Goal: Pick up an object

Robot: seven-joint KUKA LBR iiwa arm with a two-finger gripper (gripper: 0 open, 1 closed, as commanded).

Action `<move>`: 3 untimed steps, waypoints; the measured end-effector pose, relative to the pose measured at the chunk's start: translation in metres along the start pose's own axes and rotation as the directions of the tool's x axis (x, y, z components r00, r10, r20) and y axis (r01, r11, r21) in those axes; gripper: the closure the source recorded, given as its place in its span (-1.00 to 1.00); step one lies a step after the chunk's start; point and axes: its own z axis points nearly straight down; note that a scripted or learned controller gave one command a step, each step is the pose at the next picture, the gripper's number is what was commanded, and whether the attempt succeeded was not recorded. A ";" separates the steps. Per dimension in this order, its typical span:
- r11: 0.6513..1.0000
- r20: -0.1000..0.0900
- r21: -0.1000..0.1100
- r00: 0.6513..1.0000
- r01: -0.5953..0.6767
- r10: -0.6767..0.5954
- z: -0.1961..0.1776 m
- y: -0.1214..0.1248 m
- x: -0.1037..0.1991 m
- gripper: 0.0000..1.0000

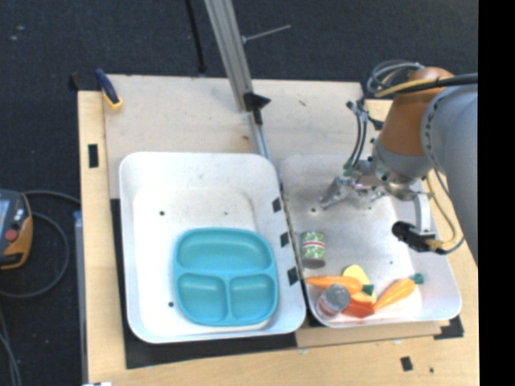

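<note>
The right bin (pixel 354 167) holds a small can with a green label (pixel 313 248) lying near its left wall. At its front edge lie a cluster of toy foods: an orange carrot (pixel 396 293), a second orange carrot (pixel 325 281), a yellow piece (pixel 354 277), a grey round can end (pixel 334 298) and a red piece (pixel 360 311). My gripper (pixel 352 190) hangs over the back part of the right bin, well behind the can and the cluster. Nothing is seen held in it.
The left bin (pixel 161 183) carries a blue divided tray (pixel 225 286) at its front. A slanted aluminium post (pixel 233 51) rises behind the bins. Cables (pixel 426 232) trail from the wrist over the right bin's right side. The bench edge (pixel 88 215) lies at left.
</note>
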 end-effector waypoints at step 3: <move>1.000 -0.001 -0.011 1.000 -0.001 0.001 -0.052 0.007 -0.011 1.00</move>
